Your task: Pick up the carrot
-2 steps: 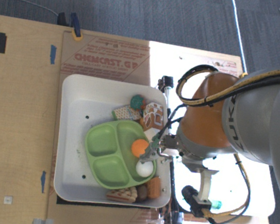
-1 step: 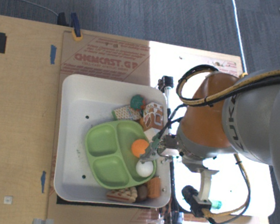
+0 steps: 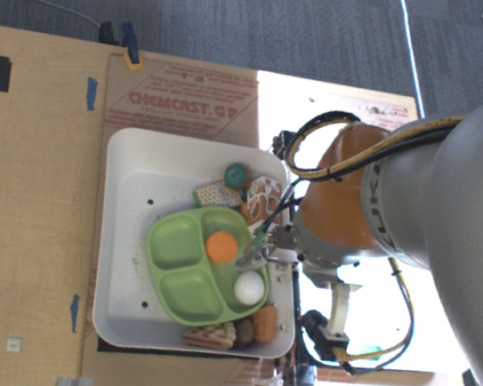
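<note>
Arm (image 3: 456, 202), grey with orange band, enters from 3 o'clock above the white bin (image 3: 126, 215). Green divided tray (image 3: 179, 264) lies in the bin. Gripper (image 3: 262, 246) sits at the tray's 3 o'clock edge; jaw state cannot be determined. Carrot (image 3: 265, 323) lies at the tray's 5 o'clock, beside the white egg (image 3: 249, 288).

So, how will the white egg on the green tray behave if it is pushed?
The egg looks smooth and rounded, so it would probably roll. It lies in a compartment of the green tray, whose raised rim may stop it. Its glossy surface suggests it could slip.
</note>
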### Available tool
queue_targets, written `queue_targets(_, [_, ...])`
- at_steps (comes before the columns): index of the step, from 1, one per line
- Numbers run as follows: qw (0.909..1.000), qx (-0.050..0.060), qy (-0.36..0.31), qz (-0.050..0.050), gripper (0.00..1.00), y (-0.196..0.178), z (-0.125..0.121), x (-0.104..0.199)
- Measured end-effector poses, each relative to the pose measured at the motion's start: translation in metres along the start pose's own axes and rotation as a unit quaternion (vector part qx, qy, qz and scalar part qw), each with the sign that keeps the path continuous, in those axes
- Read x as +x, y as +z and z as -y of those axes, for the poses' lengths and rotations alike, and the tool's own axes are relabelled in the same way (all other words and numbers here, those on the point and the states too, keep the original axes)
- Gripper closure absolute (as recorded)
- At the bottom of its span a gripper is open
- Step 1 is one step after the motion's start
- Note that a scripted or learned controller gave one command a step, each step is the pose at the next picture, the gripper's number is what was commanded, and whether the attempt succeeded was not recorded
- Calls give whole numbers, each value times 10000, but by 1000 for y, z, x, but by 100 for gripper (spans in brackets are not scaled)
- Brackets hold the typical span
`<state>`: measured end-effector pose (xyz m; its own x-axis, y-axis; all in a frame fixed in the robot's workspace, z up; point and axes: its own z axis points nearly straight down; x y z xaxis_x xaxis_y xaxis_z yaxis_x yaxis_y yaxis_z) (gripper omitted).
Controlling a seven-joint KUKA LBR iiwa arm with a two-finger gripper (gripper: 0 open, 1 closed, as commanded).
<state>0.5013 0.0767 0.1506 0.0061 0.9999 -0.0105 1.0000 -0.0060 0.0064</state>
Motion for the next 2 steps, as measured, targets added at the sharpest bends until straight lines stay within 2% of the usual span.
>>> queue_targets(1, [10000, 49, -43, -47, 0, -16, -38, 32])
queue_targets(2, [9999, 0, -80, -109, 0, 46, -39, 38])
